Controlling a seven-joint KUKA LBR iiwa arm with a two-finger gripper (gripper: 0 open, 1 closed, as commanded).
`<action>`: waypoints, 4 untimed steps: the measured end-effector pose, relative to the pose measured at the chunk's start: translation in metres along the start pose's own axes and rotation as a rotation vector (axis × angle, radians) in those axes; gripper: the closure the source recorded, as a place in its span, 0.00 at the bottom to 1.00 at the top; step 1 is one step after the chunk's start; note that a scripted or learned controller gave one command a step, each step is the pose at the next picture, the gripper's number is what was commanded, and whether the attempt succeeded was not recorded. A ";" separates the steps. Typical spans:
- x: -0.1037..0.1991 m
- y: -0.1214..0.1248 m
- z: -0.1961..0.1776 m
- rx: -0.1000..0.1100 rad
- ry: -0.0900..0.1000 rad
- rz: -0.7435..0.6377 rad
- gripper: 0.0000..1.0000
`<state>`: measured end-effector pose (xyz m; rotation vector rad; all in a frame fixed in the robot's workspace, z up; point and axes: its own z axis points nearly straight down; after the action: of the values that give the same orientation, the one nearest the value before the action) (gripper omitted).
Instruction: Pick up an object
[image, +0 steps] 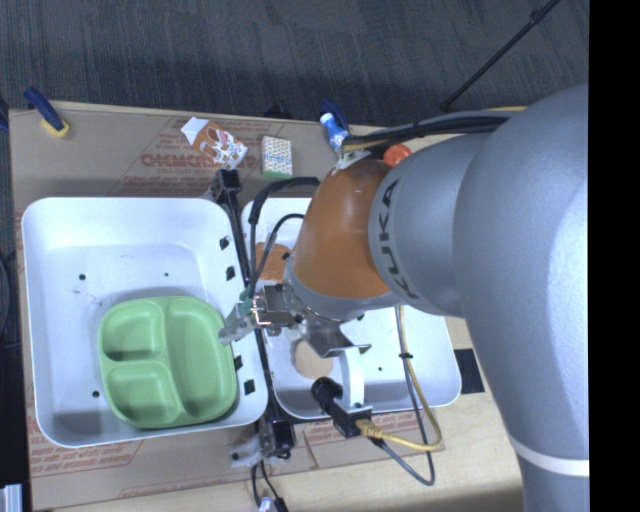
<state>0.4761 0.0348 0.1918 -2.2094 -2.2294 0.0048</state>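
A light green divided plate (165, 360) lies in the front half of the left bin (40, 300). My gripper (255, 312) hangs low over the wall between the two bins, just right of the plate's edge, with the orange wrist band (340, 240) above it. In the right bin (440, 385), a tan rounded object (312, 360) lies just beneath the wrist, and an orange-brown object (270, 258) peeks out at the bin's back left. The arm hides most of the right bin. I see nothing held in the gripper.
Behind the bins on the cardboard lie a crumpled wrapper (215, 143) and a small packet (277, 155). Blue clamps (45, 112) (333, 127) sit at the back edge. A yellow cable (400, 437) loops at the right bin's front.
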 end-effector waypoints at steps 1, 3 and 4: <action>-0.110 0.060 0.000 -0.002 -0.001 0.006 0.00; -0.109 0.060 0.000 -0.002 0.000 0.005 0.00; -0.109 0.060 0.000 -0.002 0.000 0.005 0.00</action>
<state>0.5372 -0.0739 0.1915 -2.2156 -2.2247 0.0031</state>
